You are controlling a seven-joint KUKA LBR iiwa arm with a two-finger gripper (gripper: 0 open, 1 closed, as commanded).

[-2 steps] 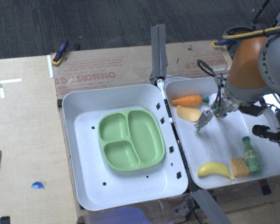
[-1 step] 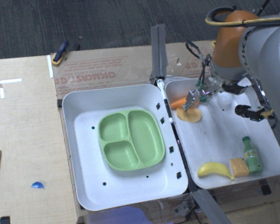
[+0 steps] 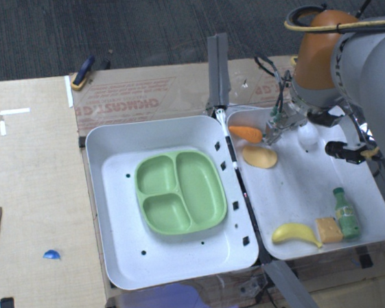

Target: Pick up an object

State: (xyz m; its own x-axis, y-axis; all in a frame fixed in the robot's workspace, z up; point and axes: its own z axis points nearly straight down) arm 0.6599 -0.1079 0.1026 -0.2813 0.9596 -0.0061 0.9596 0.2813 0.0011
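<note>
My gripper [image 3: 273, 132] hangs low at the far end of the right bin [image 3: 300, 186]. It sits just right of an orange carrot [image 3: 247, 133] and just above a tan, potato-like piece [image 3: 260, 156]. Its tip is small and partly lost among cables, and nothing can be made out in it. A yellow banana [image 3: 295, 234], a tan bread cube [image 3: 329, 230] and a small green bottle [image 3: 346, 214] lie along the near edge of the same bin.
The left bin [image 3: 116, 214] holds a green divided plate [image 3: 181, 191]. A grey divider post [image 3: 218, 71] rises between the bins at the far side. The arm's orange band [image 3: 319, 49] and grey body cover the right bin's far right corner.
</note>
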